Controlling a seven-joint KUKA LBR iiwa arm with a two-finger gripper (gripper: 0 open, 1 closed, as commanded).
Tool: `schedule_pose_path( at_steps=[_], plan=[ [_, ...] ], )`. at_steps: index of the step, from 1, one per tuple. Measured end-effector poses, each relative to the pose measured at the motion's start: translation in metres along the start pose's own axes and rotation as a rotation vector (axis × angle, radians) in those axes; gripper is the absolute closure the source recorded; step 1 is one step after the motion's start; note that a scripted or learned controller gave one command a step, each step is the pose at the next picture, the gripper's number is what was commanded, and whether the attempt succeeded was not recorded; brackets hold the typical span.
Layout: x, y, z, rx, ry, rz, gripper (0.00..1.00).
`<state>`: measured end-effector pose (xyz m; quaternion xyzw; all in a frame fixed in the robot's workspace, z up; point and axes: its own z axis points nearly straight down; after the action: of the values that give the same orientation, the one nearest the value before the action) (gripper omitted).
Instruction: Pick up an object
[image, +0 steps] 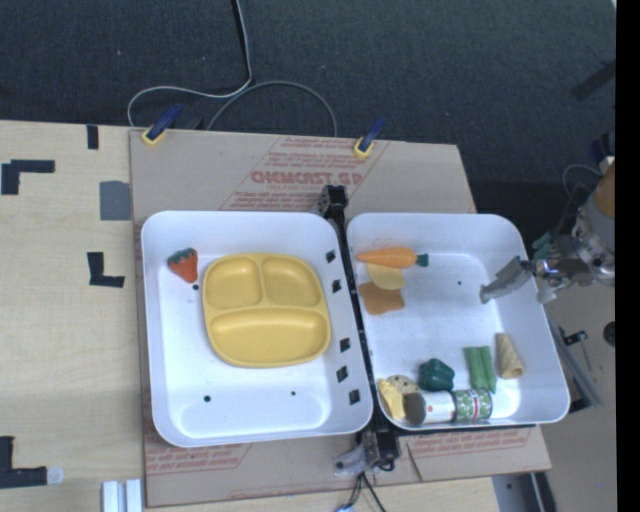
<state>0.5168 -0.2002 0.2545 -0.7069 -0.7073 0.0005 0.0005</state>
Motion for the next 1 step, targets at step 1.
schedule_pose_path(
  at_steps=[1],
  plan=[
    [-0.0185,-0.0377,0.1322,0.013,0.005,0.003,0.00]
  ],
)
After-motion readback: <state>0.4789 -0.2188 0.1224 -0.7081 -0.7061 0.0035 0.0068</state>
